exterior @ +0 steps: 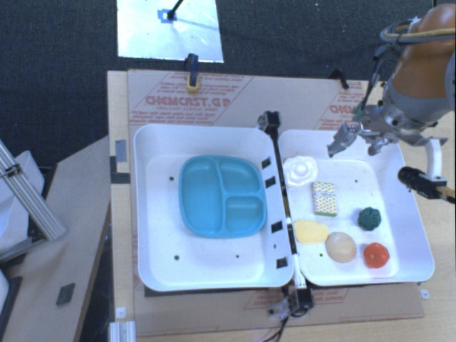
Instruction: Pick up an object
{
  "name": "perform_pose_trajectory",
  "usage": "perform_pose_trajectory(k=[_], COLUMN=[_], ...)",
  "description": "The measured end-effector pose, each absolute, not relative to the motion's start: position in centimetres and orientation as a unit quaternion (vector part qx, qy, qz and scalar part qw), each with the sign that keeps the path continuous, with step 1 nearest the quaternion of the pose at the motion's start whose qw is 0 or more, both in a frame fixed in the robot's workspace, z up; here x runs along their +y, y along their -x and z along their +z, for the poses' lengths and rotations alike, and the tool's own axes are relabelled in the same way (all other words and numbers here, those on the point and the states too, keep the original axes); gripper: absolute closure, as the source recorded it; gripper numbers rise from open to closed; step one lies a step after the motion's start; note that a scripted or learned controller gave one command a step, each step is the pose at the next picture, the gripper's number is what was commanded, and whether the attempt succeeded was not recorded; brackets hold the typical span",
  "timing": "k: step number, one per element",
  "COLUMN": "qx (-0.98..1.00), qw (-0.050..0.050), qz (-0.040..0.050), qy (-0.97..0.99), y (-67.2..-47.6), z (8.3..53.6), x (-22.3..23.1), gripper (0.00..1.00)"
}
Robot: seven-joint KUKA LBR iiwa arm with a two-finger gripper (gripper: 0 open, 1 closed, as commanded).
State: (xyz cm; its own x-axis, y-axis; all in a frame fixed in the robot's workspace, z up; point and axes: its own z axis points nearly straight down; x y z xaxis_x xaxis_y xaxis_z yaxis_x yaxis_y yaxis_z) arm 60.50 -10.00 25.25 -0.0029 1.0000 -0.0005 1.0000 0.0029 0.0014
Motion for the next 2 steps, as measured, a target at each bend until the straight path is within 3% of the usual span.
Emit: perform_pose_trajectory(k=[2], qx=[0.709], qw=[-0.001], qz=[-0.0008], qy=[-0.706], y=[-60.9], z=[13.7], x=[-8.5], gripper=[0.00])
